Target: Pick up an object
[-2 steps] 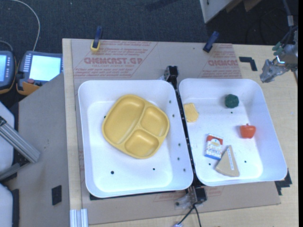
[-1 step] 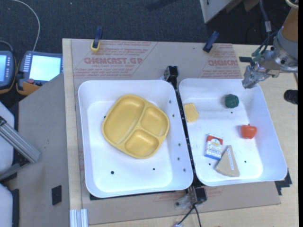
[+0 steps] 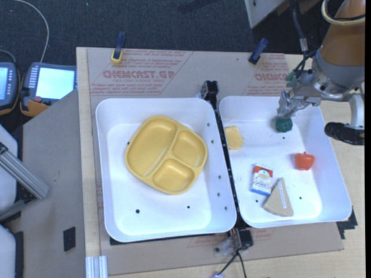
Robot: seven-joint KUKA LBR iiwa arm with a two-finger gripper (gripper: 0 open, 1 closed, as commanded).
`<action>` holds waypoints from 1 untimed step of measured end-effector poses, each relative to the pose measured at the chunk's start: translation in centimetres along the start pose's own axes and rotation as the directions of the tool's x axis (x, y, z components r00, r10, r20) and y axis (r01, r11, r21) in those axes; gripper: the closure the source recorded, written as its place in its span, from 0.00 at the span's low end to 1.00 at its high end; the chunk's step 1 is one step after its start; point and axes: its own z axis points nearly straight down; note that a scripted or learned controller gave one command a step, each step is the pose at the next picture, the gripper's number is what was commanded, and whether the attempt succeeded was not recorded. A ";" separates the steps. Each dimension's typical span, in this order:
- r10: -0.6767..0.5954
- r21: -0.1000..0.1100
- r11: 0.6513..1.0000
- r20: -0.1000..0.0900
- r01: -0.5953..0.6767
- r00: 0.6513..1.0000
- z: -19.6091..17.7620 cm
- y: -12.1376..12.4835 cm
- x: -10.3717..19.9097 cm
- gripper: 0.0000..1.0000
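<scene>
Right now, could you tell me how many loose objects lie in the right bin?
5: yellow piece by the divider, green object beneath the gripper, red one, small carton, wedge. The arm may hide more.

Two bins sit side by side on the bench: the left bin (image 3: 110,172) holds a divided plate (image 3: 166,154) near its centre. The right bin (image 3: 330,172) holds a flat wafer (image 3: 233,137) at its left wall, a small round object (image 3: 283,124) at the far side, a tomato-shaped item (image 3: 304,161) to the right, and a small carton (image 3: 262,179) touching a wedge (image 3: 280,200) at the near side. The gripper (image 3: 288,110) sits directly above the small round object, and clamps (image 3: 117,48) hold the far edge of the bench board.
</scene>
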 end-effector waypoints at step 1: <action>0.000 0.000 1.000 0.000 0.000 1.000 0.5 -2.5 3.9 1.00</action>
